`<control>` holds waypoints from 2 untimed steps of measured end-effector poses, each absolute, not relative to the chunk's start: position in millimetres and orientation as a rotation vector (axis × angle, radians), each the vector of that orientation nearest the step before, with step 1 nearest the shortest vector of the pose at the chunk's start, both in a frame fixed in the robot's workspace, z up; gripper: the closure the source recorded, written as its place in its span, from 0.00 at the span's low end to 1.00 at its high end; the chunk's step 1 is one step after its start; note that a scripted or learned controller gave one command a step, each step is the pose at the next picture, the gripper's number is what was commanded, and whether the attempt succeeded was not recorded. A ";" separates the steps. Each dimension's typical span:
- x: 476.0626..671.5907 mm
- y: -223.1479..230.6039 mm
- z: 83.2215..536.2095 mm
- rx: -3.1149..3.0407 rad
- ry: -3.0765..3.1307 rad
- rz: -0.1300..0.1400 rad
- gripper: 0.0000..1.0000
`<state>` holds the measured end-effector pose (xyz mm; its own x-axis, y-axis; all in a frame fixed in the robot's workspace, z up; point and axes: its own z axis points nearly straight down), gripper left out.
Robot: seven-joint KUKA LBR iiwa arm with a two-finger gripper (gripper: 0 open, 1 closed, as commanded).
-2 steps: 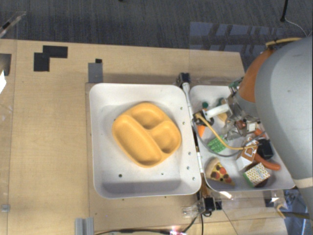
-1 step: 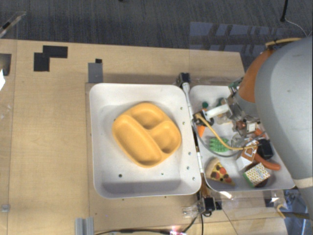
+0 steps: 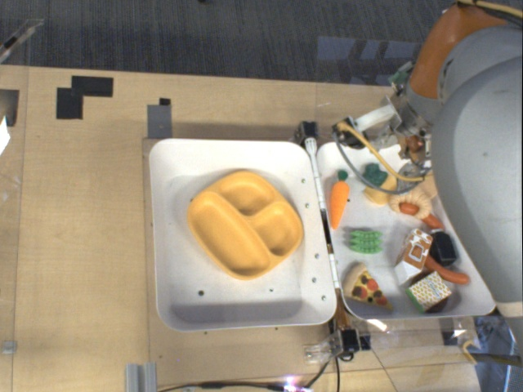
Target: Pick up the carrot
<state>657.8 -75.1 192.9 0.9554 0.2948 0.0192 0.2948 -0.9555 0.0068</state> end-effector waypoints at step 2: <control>595.8 -85.7 87.4 3.126 0.318 0.010 0.00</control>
